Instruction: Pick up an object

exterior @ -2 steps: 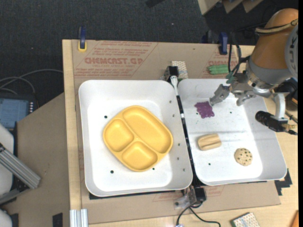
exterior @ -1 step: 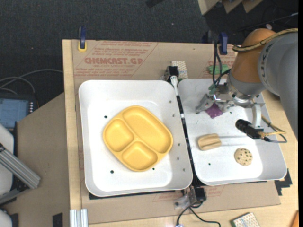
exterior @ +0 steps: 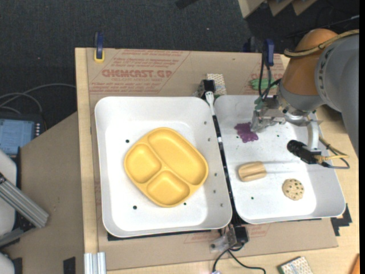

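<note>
Purple grape-like toy (exterior: 246, 132) lies in the right bin (exterior: 319, 207) just below the gripper (exterior: 261, 119), whose closure I cannot tell; descend centred, straddling it before pinching.

Two white bins (exterior: 108, 153) hold a yellow divided tray (exterior: 165, 165), a purple piece (exterior: 246, 132), a tan roll (exterior: 251, 171), and a brown-speckled beige cookie (exterior: 293, 189) at five o'clock.

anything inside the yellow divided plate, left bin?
The yellow divided plate shows three compartments, all bare yellow with nothing in them. It covers the middle of the left bin, so that part of the floor beneath it can't be seen.
</note>
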`<move>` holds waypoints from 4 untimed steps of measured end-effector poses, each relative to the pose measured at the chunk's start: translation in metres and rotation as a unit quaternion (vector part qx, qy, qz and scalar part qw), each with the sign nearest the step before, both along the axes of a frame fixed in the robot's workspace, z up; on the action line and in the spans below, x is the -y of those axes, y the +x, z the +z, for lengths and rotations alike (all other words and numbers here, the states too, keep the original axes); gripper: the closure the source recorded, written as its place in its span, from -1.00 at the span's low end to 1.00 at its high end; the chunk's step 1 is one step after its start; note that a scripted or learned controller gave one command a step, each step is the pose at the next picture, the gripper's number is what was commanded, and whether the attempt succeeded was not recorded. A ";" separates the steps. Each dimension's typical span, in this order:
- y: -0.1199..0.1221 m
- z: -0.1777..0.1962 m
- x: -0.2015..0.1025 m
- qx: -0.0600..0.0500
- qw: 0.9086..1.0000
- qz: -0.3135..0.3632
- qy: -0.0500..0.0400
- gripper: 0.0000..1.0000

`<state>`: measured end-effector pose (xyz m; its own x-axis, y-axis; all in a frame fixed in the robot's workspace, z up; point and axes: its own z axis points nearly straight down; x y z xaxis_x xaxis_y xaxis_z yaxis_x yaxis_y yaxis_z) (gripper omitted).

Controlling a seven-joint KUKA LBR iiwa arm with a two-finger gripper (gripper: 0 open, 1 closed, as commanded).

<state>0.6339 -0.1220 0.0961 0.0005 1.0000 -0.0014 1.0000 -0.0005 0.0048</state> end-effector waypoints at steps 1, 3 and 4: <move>0.000 -0.001 0.000 -0.001 1.000 0.000 0.000 -1.00; 0.024 -0.011 -0.017 0.000 1.000 0.003 0.001 -1.00; 0.032 -0.011 0.076 0.000 1.000 -0.003 -0.002 -1.00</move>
<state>0.6660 -0.1977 0.0855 0.0063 1.0000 -0.0060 1.0000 -0.0063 0.0038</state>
